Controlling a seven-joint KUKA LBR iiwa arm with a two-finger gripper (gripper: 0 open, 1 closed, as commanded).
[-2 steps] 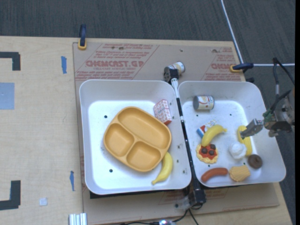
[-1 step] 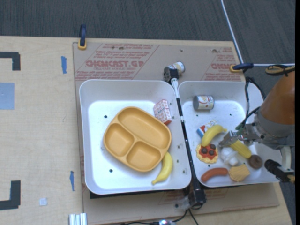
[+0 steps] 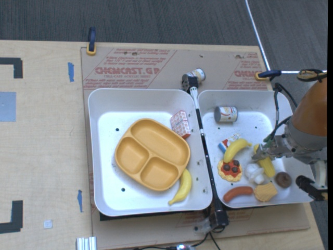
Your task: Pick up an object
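Note:
My gripper (image 3: 261, 154) is low in the right bin (image 3: 244, 93), at its right side. It sits directly above a small yellow piece (image 3: 268, 167) and a white lumpy item (image 3: 255, 174). To its left lie a yellow banana (image 3: 235, 149) and a small toy pizza (image 3: 231, 170). Nearer the front are a sausage (image 3: 238, 193), a tan bread piece (image 3: 266, 192) and a brown round item (image 3: 283, 179). A silver can (image 3: 226, 113) lies on its side at the back of the bin. The wrist hides how the gripper meets the yellow piece.
The left bin (image 3: 94, 139) holds a yellow divided plate (image 3: 151, 154), a second banana (image 3: 182, 186) by the front right corner, and a small red-and-white box (image 3: 180, 123). A black divider (image 3: 203, 139) runs between the bins. Cables and clamps (image 3: 291, 75) sit behind the right bin.

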